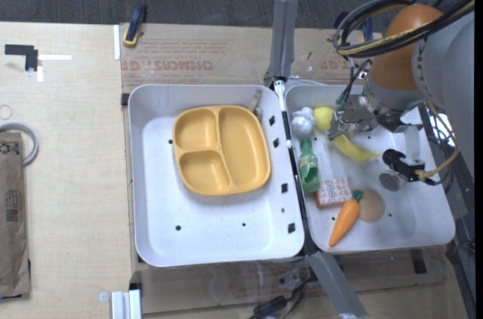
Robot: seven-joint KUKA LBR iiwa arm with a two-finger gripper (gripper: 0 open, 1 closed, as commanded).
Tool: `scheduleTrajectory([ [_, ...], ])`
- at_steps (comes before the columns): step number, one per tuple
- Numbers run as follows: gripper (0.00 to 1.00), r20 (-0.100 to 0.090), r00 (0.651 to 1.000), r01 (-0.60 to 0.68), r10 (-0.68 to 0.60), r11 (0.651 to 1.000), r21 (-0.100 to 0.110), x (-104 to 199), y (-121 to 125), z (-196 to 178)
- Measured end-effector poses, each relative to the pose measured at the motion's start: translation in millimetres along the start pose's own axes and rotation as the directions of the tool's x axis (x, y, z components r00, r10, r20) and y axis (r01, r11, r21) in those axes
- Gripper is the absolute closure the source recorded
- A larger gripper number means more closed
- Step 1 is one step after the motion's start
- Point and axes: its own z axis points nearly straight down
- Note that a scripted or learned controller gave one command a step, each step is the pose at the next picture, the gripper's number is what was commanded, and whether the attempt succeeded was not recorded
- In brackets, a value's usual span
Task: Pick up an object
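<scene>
As I reach in from the right, my pincer point(349, 121) hangs over the far part of the right bin point(438, 234), one of two white bins that stand side by side. From this slant I cannot tell whether the pincer is apart or together.

The things to pick from lie in this right bin, and I count seven, one of each. One banana point(356, 149) lies just near of my pincer, close under it, though I cannot say whether the two touch. One lemon point(323, 116) sits just to the left of the pincer, and one silvery ball point(302, 121) lies left of the lemon against the bin's left wall. One green bottle point(308, 164) lies near of the ball along that same wall. One small red and white box point(333, 191) rests just right of the bottle's near end. One carrot point(345, 220) lies aslant near of the box, its green top beside one tan disc point(372, 209).

The left bin point(139, 182) holds one yellow plate point(223, 148) with three compartments, lying flat toward the bin's far side, well apart from my pincer.
</scene>
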Motion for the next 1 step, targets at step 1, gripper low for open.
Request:
scheduleTrajectory([
  [1, 1.00, 0.000, 0.978, 0.208, -0.208, 0.978, -0.002, 7.2, -34.2, -153.7],
])
